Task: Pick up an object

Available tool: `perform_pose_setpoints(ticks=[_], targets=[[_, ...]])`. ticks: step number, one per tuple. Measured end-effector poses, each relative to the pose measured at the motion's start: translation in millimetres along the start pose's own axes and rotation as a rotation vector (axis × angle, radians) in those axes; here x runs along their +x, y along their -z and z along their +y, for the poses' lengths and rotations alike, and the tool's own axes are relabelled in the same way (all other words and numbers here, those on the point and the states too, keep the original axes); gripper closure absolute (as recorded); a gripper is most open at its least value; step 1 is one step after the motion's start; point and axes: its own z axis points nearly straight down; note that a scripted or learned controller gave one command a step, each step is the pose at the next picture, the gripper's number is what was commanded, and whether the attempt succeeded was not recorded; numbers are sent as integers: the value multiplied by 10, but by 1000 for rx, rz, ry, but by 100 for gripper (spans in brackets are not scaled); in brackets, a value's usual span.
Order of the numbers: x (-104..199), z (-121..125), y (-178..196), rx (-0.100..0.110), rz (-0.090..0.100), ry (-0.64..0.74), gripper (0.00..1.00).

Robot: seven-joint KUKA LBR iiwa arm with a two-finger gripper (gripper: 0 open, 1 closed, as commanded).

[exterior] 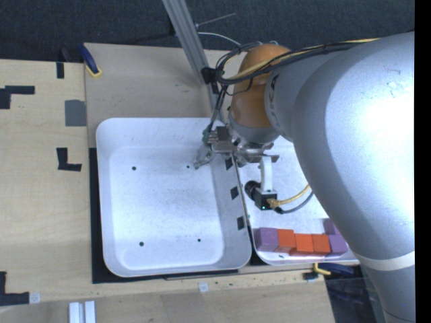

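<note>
No readable labels anywhere. The gripper [202, 159] hangs over the left bin [161, 261] near its 2 o'clock corner; can't tell its jaw state. Purple and orange blocks [296, 241] sit at the right bin's [296, 173] 6 o'clock, partly hidden by the arm [357, 147].

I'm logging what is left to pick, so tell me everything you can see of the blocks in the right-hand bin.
The blocks lie in a tight row along the near wall of the right bin, touching one another: a purple one at the left, two orange ones in the middle, and another purple one at the right, partly hidden behind the arm. They look matte and square-edged, perhaps foam or wood. The gripper is apart from them, over the left bin's far right corner.
</note>
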Motion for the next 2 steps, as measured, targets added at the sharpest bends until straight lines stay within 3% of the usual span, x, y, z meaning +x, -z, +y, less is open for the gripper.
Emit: perform_pose_setpoints(ticks=[1, 2], targets=[[65, -285, 77, 13, -5, -5, 0], [256, -321, 68, 17, 21, 10, 0]])
